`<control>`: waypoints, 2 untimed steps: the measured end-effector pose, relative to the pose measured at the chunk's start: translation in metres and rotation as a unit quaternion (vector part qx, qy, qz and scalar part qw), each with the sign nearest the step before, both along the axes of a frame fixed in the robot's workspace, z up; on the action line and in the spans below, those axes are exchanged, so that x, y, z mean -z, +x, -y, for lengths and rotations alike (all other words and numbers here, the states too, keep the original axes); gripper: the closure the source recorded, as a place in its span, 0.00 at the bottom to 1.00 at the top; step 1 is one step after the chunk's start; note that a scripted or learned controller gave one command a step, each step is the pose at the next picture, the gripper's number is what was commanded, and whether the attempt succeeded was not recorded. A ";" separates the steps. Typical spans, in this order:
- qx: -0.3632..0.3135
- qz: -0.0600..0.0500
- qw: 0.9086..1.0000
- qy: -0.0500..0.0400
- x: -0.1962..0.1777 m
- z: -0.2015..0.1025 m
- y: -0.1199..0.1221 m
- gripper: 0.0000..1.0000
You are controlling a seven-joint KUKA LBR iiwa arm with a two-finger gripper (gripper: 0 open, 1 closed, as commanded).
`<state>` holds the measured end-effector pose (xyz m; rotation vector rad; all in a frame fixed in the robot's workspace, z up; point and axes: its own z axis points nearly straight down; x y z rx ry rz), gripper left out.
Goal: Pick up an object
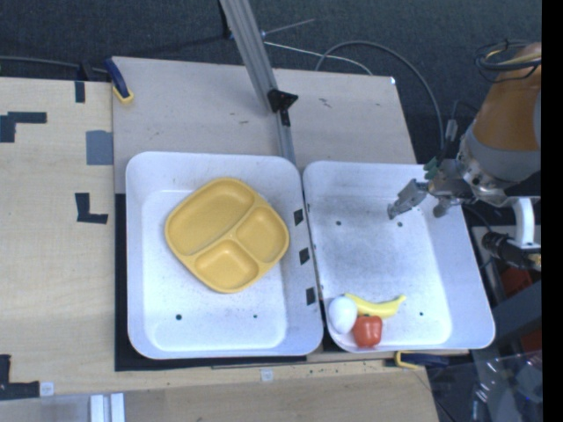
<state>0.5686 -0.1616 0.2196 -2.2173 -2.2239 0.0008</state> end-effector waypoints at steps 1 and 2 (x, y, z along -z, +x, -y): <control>0.000 0.000 1.000 0.000 0.000 0.000 0.000 0.00; 0.000 -0.003 1.000 0.000 0.063 -0.006 0.003 0.00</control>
